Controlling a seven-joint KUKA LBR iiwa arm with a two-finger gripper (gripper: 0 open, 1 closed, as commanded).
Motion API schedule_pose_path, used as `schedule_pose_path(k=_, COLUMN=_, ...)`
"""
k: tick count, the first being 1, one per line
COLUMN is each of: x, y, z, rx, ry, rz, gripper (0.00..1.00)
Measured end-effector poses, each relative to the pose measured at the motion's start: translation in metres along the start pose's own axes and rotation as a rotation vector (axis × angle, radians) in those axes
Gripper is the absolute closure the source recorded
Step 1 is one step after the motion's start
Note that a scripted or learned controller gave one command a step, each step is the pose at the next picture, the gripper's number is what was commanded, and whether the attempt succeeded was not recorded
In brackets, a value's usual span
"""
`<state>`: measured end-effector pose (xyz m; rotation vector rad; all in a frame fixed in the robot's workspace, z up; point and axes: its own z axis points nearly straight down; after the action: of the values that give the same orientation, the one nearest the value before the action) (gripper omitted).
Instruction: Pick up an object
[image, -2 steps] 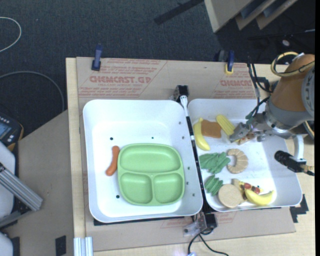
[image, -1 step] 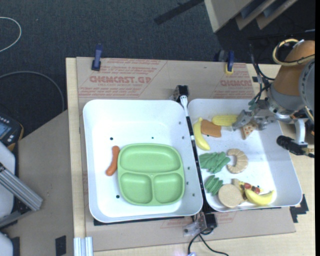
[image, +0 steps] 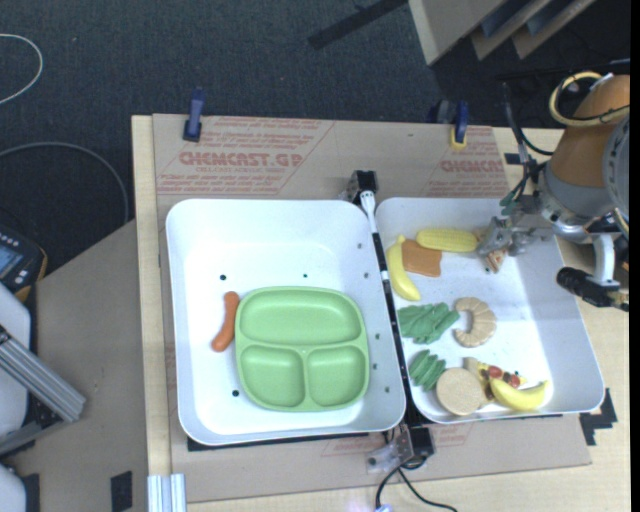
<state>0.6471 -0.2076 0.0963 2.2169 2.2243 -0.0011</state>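
We see a rounded orange band over the arm's wrist, with a yellowish ring above it. Below sits a pale grey, smooth cylindrical wrist section. Thin black cables loop along its side. A black handle-like fitting juts out below the wrist. The small metallic grey claw shows dull, blocky parts with a brownish tip.

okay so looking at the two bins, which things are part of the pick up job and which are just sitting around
Part of the job:
gripper, low over the right bin
yellow piece and orange piece nearest it
croissant, green beans, banana

Just lying about:
green divided plate and sausage in the left bin
blue clamps
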Motion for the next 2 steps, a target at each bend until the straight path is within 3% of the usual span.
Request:
schedule_pose_path(k=1, x=0.058, y=-0.002, z=0.011, rx=0.005, ry=0.000, rz=0.001, gripper=1.00)
schedule_pose_path(k=2, x=0.058, y=-0.001, z=-0.001, rx=0.003, ry=0.002, rz=0.001, gripper=1.00)
